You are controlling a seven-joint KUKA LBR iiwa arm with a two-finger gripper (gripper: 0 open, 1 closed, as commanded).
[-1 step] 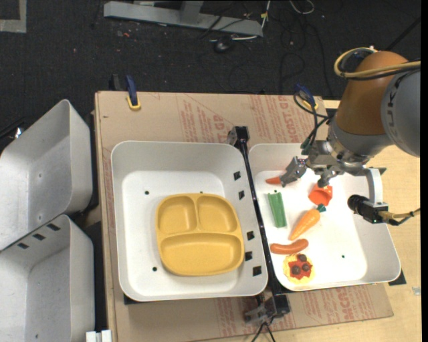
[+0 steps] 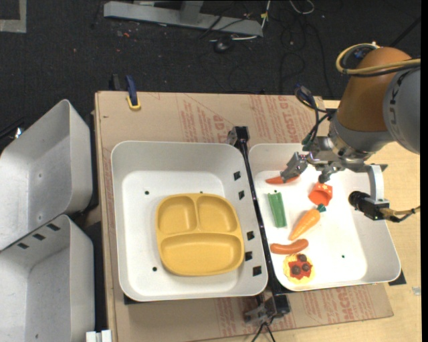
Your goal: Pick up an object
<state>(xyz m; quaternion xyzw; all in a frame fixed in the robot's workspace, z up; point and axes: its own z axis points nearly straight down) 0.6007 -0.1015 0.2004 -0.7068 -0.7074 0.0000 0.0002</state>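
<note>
Two white bins side by side on a brown board (image 2: 200, 113): left bin (image 2: 124, 200), right bin (image 2: 354, 230), touching along a black strip (image 2: 253, 200). Yellow three-compartment plate (image 2: 199, 234) lies flat in the left bin, roughly centred. Blue clip (image 2: 133, 95) on the board's far left corner. Two spare white tubs (image 2: 43, 160) stacked off the left edge. Dark floor (image 2: 60, 60), cables (image 2: 287, 63), grey bar (image 2: 180, 17) beyond.
</note>
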